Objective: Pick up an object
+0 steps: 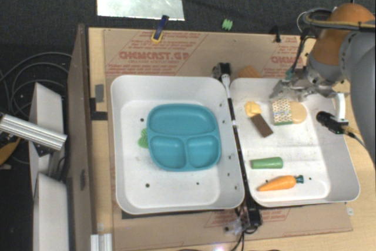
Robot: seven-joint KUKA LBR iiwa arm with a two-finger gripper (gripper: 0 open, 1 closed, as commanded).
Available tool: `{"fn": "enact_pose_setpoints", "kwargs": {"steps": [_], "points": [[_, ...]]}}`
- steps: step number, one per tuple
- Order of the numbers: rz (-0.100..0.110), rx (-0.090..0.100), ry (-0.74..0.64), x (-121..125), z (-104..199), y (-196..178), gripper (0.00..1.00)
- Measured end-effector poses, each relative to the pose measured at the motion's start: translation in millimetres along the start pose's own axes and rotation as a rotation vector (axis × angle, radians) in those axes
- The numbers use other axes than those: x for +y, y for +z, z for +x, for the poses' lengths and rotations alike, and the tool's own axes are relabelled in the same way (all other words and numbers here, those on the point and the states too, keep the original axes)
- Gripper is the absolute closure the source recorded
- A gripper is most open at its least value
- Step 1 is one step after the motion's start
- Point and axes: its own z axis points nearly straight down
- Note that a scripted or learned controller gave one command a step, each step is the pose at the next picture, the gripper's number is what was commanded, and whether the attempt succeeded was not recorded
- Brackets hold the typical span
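Observation:
In the right bin (338, 182) lie several small objects: an orange carrot (278, 183), a green cylinder (267, 163), a brown bar (262, 124), a small yellow piece (252, 109), a patterned block (282, 111) and a tan disc (298, 113). My gripper (292, 86) hangs over the bin's far edge, just above the patterned block. No object shows between its fingers.
The left bin (126, 126) holds a blue divided plate (183, 136) with a green item (143, 139) peeking out at its left edge. The grey arm with its orange band (351, 12) comes in from the upper right. Cardboard (176, 50) lies behind the bins.

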Motion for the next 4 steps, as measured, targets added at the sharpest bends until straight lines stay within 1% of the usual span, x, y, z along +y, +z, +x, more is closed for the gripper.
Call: {"fn": "enact_pose_setpoints", "kwargs": {"steps": [1, 2, 3, 4], "points": [[0.017, 0.005, 0.004, -28.3, 4.2, 3.5, 0.00], [0.016, 0.004, 0.006, -49.9, -12.7, -5.4, 0.00], [0.019, 0.006, 0.006, -88.3, -14.7, 4.5, 0.00], [0.019, 0.006, 0.005, -123.0, -6.9, 3.6, 0.00]]}}
